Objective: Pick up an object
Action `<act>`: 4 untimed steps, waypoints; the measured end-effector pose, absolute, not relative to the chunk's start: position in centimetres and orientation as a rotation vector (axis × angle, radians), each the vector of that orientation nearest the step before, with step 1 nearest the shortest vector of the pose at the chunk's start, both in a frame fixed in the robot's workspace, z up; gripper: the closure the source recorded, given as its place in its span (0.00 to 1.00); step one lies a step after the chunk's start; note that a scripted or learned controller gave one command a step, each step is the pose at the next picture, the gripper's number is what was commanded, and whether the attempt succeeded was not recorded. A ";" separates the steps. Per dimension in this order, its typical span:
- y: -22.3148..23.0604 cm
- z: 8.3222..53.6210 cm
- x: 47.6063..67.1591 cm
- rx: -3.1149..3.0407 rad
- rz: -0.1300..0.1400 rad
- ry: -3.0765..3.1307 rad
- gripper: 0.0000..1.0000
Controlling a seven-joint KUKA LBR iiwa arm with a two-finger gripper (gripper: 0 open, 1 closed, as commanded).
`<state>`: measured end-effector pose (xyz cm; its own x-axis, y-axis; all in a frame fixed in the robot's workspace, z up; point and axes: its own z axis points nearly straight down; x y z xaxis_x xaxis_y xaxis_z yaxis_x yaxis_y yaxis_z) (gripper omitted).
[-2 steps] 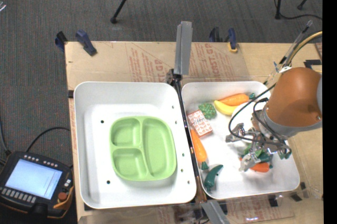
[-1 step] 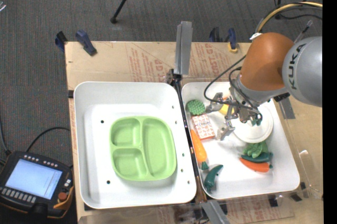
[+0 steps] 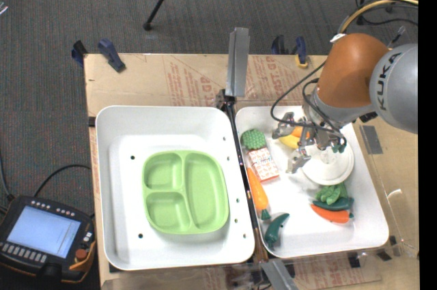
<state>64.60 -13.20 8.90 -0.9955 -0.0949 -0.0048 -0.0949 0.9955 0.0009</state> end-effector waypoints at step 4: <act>-17.9 8.8 59.0 -0.154 0.002 3.136 0.00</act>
